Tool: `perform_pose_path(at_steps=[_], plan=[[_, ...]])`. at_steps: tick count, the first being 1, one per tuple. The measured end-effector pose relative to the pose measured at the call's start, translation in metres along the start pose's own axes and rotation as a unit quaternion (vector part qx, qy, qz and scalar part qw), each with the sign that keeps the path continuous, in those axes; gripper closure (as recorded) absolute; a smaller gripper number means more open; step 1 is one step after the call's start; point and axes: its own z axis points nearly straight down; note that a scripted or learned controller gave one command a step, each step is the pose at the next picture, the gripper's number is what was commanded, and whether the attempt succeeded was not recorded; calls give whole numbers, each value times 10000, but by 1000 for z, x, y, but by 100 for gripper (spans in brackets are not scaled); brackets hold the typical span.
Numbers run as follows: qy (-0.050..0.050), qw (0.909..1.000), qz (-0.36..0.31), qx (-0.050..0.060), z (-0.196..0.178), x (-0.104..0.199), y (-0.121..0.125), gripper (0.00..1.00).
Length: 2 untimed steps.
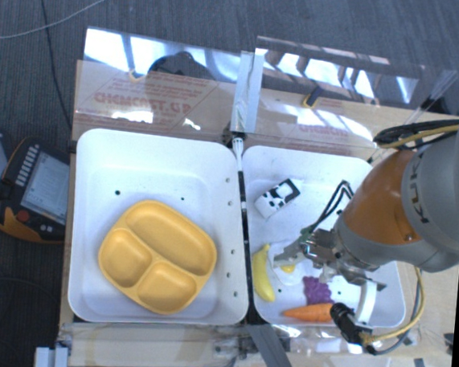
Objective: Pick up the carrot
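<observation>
**Trainee:** Where is the carrot (307,312), and what worries you about it?

**Operator:** It lies on its side along the front edge of the right bin (379,310), pointed end toward the bin's middle and thick end under the arm's hardware. I see three risks. First, the carrot lies close to the front wall, so a finger coming down on that side could, I judge, strike the rim or ride up it rather than seat beside the carrot. Second, the purple item (316,289) sits just behind the carrot, nearly touching; a wide approach could catch it instead, or shove both. Third, the yellow banana (264,277) and a small white-and-yellow piece (288,267) lie near the bin's left wall, so a push that way could crowd the heap.

**Trainee:** And the arm's pose?

**Operator:** The arm (388,210) reaches in from the right, orange band above the bin's middle, wrist bent down toward the front half. The gripper (325,260) hangs over the cluster, behind the carrot and not on it. I cannot tell whether it is apart or together; nothing shows between its tips. The yellow tray (156,255) in the left bin (102,166) and the black-and-white block (277,195) stand well apart from this.
</observation>
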Motion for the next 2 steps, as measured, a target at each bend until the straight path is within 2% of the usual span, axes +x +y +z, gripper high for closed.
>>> perform_pose_path(at_steps=[1, 2], plan=[[-18, 9725, 2328, -15, -94, -33, 28, 0], [17, 9737, 2278, -72, 23, -9, 8, 0]])
